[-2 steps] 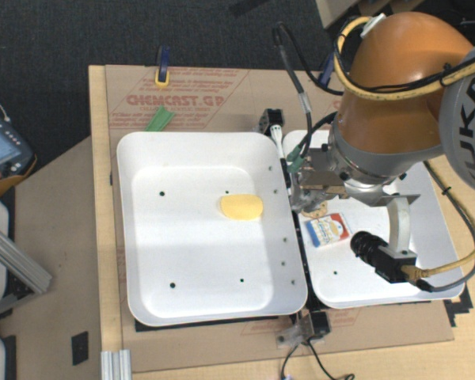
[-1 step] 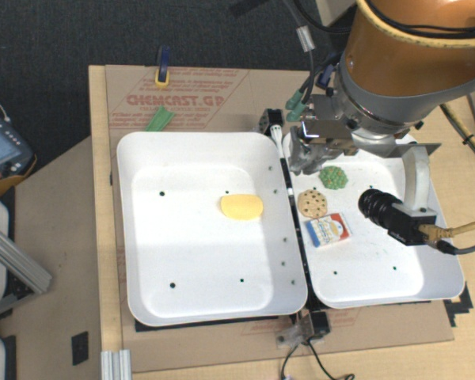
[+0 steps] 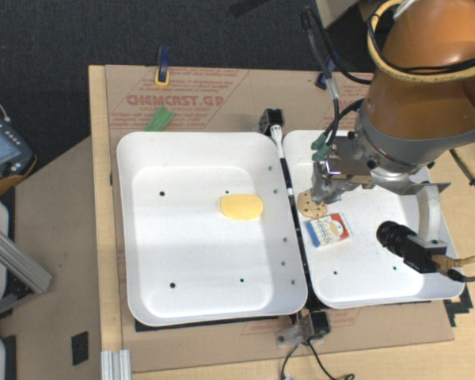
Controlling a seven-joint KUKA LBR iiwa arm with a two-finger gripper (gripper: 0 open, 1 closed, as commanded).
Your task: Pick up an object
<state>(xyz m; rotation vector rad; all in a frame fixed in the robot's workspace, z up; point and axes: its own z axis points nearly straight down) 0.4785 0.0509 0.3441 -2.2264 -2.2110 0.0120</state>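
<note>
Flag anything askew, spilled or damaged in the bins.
Nothing looks spilled or damaged. The small printed packet lies askew in the right bin, beside a tan disc; the yellow oval lies alone in the left bin.

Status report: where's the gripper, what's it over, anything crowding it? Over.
Gripper low in right bin, at tan round disc. Grasp not confirmed. Printed packet right beside disc. Yellow oval piece alone in left bin.
</note>
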